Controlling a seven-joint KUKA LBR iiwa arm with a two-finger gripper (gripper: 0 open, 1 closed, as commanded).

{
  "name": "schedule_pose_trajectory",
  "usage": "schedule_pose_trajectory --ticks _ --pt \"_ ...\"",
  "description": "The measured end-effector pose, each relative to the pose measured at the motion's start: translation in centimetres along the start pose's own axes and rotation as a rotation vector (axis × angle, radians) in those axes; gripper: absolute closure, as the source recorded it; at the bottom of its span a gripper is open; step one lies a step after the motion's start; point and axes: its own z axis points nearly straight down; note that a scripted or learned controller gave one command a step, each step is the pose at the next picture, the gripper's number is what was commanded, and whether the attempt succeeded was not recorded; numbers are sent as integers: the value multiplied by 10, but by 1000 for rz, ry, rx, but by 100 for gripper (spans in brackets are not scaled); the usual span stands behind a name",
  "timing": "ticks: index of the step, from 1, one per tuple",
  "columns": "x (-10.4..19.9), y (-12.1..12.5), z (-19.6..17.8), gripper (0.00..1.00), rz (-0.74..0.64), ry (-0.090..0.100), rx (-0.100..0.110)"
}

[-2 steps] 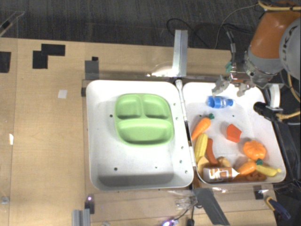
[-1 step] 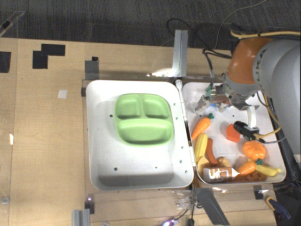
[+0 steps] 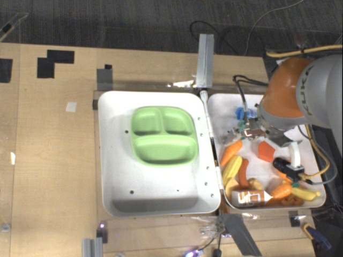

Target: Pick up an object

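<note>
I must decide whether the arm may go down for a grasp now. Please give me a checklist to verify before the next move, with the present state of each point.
1. Gripper is above the right bin: ok.
2. Nothing is held yet: cannot tell, the wrist hides the fingers.
3. A target lies near: ok, the orange carrot is just below the gripper.
4. The target is free of neighbours: not ok, the carrot touches the yellow corn, and other toys crowd the bin.
5. The left bin is ready to receive: ok, it bears a green divided plate.
</note>
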Motion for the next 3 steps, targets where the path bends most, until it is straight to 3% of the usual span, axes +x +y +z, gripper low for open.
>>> schedule_pose_trajectory --ticks 1,2,3 --pt "1 3 -10 100 -2 2 -5" --pt "36 0 -95 100 176 1 11" --pt "36 0 -94 0 176 1 12"
